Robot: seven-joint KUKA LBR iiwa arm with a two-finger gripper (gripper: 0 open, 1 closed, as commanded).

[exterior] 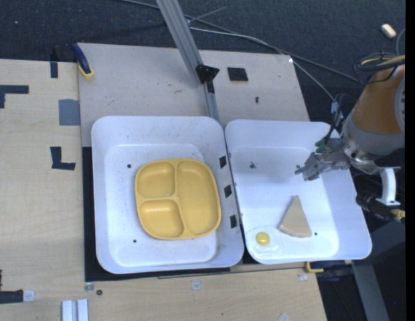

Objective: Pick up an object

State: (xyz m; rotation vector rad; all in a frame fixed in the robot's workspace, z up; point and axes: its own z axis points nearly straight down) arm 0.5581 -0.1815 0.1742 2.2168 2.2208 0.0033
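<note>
Pincer (313, 168) over the right bin (341, 249), up-right of the tan wedge (296, 219), well apart; clenched or released, cannot tell. Small yellow round piece (262, 239) just left of the wedge. Yellow divided plate (177, 198) in the left bin (104, 179).

Arm (381, 105) cut off at right edge — pincer (309, 170) blurred.

The bench (160, 89) was pale beige board, scuffed and dotted with dark tape patches (237, 74). Behind it lay dark carpeted floor (73, 12) crossed by thin cables (261, 42), and a grey metal post (181, 29) slanted up from the bench's rear edge.
</note>
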